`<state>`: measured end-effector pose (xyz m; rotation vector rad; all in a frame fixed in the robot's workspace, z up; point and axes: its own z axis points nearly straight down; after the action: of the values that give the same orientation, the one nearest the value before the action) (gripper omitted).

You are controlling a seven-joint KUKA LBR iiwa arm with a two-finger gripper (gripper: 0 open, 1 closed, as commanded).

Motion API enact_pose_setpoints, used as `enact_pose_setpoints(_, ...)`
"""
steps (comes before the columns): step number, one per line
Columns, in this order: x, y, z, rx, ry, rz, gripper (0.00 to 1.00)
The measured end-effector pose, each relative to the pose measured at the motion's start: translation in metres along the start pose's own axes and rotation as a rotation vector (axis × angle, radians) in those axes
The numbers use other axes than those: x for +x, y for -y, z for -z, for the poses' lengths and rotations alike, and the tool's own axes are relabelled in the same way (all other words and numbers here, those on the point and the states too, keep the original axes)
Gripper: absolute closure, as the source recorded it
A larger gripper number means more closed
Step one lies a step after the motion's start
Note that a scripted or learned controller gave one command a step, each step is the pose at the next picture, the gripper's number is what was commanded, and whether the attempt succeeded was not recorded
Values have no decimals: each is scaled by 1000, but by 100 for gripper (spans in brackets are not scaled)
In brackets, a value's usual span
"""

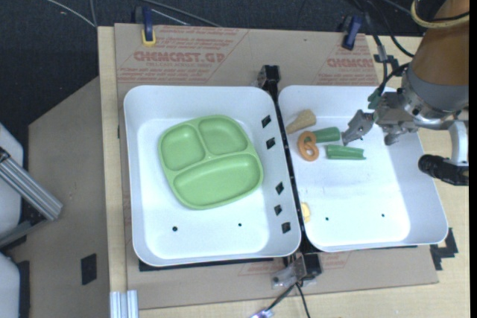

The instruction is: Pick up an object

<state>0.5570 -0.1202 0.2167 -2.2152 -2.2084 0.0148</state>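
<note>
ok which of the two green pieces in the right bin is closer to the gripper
The upper green piece, lying level with the orange ring's top: its right end sits just beside the gripper. The lower green piece lies a bit further below it.

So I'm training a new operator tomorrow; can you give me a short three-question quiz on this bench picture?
1. True or false: the green divided plate lies in the left bin.
2. Which lies closest to the hand? A) green divided plate B) green pieces C) yellow bit
3. Fill in: the orange ring lies in the ____ bin.

Key:
1. True.
2. B.
3. Right; the right bin also holds the tan piece.
</note>
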Motion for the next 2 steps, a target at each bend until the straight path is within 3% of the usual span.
enact_pose_setpoints(1, 0, -3, 8, -14, 2, 3, 0)
enact_pose_setpoints(2, 9, -2, -49, -11, 1, 3, 0)
